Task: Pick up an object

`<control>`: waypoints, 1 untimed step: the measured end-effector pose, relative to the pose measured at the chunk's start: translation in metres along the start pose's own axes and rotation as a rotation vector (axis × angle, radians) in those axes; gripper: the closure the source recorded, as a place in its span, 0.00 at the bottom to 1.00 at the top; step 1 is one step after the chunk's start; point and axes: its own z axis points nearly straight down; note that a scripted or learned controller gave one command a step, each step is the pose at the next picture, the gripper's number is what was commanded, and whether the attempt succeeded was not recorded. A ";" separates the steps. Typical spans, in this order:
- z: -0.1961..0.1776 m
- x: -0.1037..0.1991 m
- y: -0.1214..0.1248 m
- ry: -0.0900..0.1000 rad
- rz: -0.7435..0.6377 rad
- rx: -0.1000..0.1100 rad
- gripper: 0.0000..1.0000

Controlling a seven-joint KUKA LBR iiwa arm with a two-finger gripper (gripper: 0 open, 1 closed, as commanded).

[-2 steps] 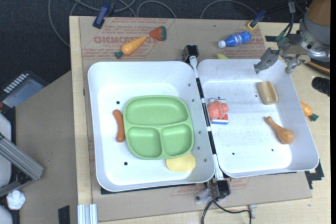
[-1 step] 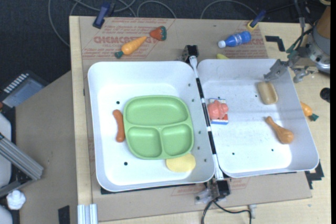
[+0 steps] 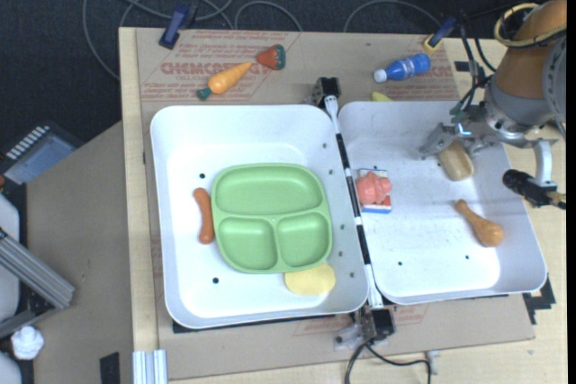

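Observation:
The right bin (image 3: 423, 274) holds three things. A pink and red toy (image 3: 373, 189) lies by the divider on a small white and blue piece. Toward the front right lies a tan wooden piece with a rounded head (image 3: 477, 224). At the bin's back right is a tan cylinder-like piece (image 3: 456, 163). My gripper (image 3: 453, 142) hangs right over that tan piece, low in the bin and touching or nearly touching its top. Whether the piece is held cannot be made out. The grey arm with its orange band (image 3: 531, 27) comes in from the upper right.
The left bin (image 3: 175, 139) holds a green divided plate (image 3: 270, 216), an orange sausage-shaped toy (image 3: 204, 215) and a yellow piece (image 3: 310, 281). On the board behind the bins lie a toy carrot (image 3: 228, 77), a red toy (image 3: 271, 58) and a blue bottle (image 3: 403, 67).

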 end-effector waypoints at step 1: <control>-0.012 -0.003 0.001 -0.009 0.001 -0.005 1.00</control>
